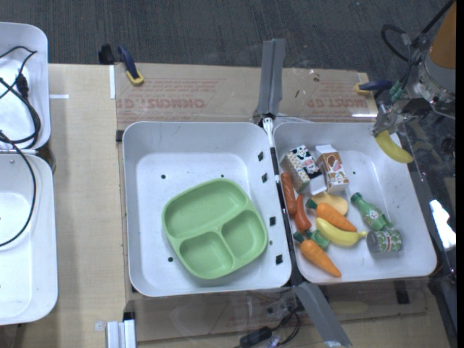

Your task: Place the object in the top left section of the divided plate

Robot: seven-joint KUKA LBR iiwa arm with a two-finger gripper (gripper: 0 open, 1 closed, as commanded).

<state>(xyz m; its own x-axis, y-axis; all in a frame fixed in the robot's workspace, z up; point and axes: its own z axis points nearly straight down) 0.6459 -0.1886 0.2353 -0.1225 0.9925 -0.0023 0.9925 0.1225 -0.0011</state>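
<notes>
A green divided plate (187, 207) lies in the left bin (138, 194), its large section toward the top left and two smaller sections along the bottom and right. My gripper (388, 129) hovers over the far right corner of the right bin (424, 263). It is shut on a small yellow banana (394, 150) that hangs just below the fingers, above the bin floor. The plate's sections hold nothing.
The right bin holds two small cartons (301, 162), a sausage (289, 194), two carrots (335, 214), another banana (341, 234), a green bottle (370, 212) and a can (384, 241). A grey divider (271, 85) stands between the bins at the back. Cables (406, 42) trail near the arm.
</notes>
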